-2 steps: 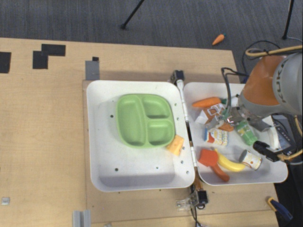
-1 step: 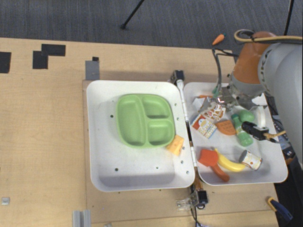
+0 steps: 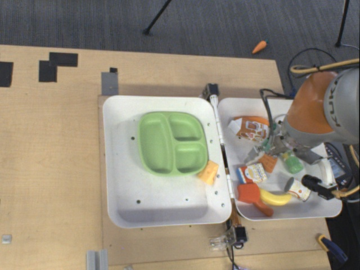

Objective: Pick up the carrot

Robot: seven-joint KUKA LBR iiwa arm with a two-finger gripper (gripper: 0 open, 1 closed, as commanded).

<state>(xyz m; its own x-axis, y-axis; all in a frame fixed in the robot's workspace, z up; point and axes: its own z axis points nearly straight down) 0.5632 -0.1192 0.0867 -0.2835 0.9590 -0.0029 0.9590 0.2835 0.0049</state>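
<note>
- Camera view: a light wooden bench (image 3: pixel 50 167) bears the left bin (image 3: pixel 121 207) and right bin (image 3: pixel 332 208); grey carpet (image 3: pixel 84 10) lies beyond.
- A green divided plate (image 3: pixel 171 142) sits in the left bin, a yellow block (image 3: pixel 210 172) touching its corner.
- The gripper (image 3: pixel 274 146) hangs over the right bin's clutter; I cannot tell its finger state.
- The carrot (image 3: pixel 263 208) lies at that bin's near edge, under a banana (image 3: pixel 274 197).
- A small orange object (image 3: pixel 258 46) lies on the carpet.

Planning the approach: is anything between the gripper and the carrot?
Yes. The banana lies across the carrot, a red block crowds its left, and a small packet sits between it and the gripper.
</note>
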